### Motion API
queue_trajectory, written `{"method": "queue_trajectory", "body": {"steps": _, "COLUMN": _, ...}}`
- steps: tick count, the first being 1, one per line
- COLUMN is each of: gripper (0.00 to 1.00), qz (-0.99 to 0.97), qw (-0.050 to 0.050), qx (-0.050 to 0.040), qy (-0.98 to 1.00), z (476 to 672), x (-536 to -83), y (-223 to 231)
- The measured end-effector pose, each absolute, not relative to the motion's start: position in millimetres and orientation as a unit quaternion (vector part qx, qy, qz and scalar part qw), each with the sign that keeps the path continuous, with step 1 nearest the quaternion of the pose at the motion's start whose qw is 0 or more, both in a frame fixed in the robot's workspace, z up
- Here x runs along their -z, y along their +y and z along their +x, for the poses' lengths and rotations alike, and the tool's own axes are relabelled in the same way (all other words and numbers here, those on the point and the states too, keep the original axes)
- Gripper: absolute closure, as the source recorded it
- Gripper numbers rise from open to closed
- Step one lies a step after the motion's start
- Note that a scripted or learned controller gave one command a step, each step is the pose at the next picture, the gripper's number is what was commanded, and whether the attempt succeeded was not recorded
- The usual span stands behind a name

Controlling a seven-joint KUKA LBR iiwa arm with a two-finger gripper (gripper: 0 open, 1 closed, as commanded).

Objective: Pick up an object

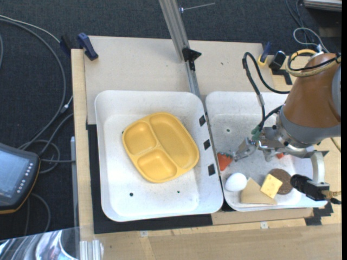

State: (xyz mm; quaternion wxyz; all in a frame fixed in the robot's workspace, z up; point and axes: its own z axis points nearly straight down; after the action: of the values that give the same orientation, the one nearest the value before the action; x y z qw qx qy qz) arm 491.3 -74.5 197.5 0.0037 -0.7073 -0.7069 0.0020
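— Tan wedge (pixel 249 195) nearest, lower right of frame, lying along the bottom wall of the right bin (pixel 233 112). Yellow cube (pixel 271 186) sits on the wedge's right end.

— Does the cube touch anything else?

— It overlaps the lower left edge of the brown disc (pixel 283 174), which lies flat just above. White ball (pixel 235 182) touches the wedge's left tip, close to the wall between the bins.

— Next one up?

— Red piece (pixel 224 160), small, just above the ball and beside that same wall. Gripper (pixel 244 149) is just right of it, low over the bin floor, pointing toward frame left.

— Open or closed?

— Cannot tell from this angle. No object can be made out in its grasp.

— And the left bin (pixel 114 191)?

— Yellow tray (pixel 160 146), three compartments, flat at the middle of the bin, turned at a slant, well apart from the small objects.

— Farther back?

— Arm (pixel 312 102) comes in from frame right, with grey at the wrist and the orange band above it. Bench (pixel 135 64) lies beyond the bins. Blue clamp (pixel 87 45) at its upper left corner. Metal post (pixel 173 15) rises from between the bins to the top of frame.
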Motion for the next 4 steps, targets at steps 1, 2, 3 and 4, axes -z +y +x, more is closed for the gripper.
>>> {"method": "queue_trajectory", "body": {"steps": 1, "gripper": 0.00, "qz": -0.708, "qw": 0.004, "qx": -0.0022, "qy": -0.707, "z": 484.0, "x": -148.3, "y": -81.6}}
{"method": "queue_trajectory", "body": {"steps": 2, "gripper": 1.00, "qz": -0.707, "qw": 0.000, "qx": 0.0009, "qy": -0.707, "z": 486.4, "x": -161.9, "y": -80.8}}
{"method": "queue_trajectory", "body": {"steps": 3, "gripper": 1.00, "qz": -0.706, "qw": -0.003, "qx": 0.0026, "qy": -0.708, "z": 490.5, "x": -225.6, "y": -82.9}}
{"method": "queue_trajectory", "body": {"steps": 4, "gripper": 1.00, "qz": -0.706, "qw": -0.003, "qx": 0.0024, "qy": -0.708, "z": 492.2, "x": -279.4, "y": -82.9}}
